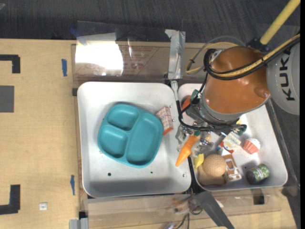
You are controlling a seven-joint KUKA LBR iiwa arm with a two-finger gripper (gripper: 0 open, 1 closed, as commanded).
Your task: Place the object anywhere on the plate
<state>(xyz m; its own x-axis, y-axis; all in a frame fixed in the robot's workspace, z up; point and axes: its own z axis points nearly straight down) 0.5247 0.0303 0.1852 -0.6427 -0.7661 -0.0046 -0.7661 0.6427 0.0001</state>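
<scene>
My arm (pixel 236 82) reaches in from the right, bent low over the wall between both bins. My gripper (pixel 191 136) points down at the carrot (pixel 185 150), beside the blue plate (pixel 130 134). Its grip is hidden.

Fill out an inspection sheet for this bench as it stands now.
Surface: two white bins; left bin, right bin.
Job's things: teal plate in left bin, nothing on it; orange carrot on the divide.
Clutter: round tan object, green can, small packet.
Grippers: gripper over the carrot, fingers unclear.
Cables: yellow and black hoses over the wrist.
Surroundings: cardboard sheet, dark carpet.
</scene>
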